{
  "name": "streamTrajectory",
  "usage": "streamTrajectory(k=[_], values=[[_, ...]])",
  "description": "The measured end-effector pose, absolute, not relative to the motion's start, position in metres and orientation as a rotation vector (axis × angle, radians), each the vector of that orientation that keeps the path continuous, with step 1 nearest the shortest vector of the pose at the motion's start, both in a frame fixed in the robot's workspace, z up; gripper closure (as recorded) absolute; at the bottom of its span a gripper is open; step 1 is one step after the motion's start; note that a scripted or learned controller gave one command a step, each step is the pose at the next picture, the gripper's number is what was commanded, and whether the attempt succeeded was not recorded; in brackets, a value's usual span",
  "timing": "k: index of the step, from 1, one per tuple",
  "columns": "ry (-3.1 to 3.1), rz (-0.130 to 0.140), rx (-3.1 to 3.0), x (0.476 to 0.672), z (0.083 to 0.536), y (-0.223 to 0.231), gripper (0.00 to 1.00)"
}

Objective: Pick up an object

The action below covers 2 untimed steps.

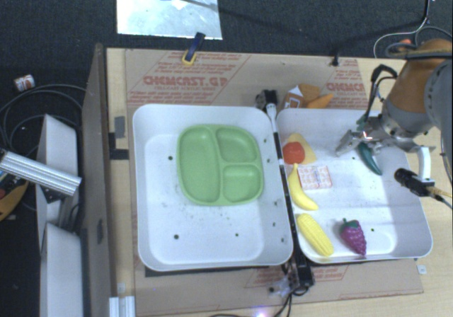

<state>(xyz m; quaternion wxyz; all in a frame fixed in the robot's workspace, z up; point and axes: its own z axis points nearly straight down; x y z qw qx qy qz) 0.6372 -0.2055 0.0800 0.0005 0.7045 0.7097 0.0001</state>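
So the arm (417, 93) is reaching in from the right and its hand (357, 140) is hanging over the upper right part of the right bin (396, 238). The metal fingers (347, 143) are looking spread apart with nothing between them, so I'm calling it released. A teal-green thing (371, 156) is sitting right by the hand, but I can't tell if it's a loose object or part of the tool.

The stuff to pick is all lying in the right bin, mostly along its left side: a red tomato-looking piece (293, 152) sitting on a yellow wedge (301, 141), a small white packet with pinkish print (314, 177) just below, then a banana (300, 191), a corn cob (314, 233) near the front edge, and a purple berry-ish thing with a green top (354, 235) just beside the corn.

The left bin (163, 238) is carrying a green divided plate (219, 165). Both bins are resting on brown cardboard (177, 75) covering the worktop.
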Motion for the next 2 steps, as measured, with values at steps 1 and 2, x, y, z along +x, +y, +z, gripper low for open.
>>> streamTrajectory(k=[1, 2], values=[[2.223, 0.007, 2.208, 0.672, 0.144, -0.206, 0.0], [2.221, 0.001, 2.219, 0.645, 0.155, -0.207, 0.0]])
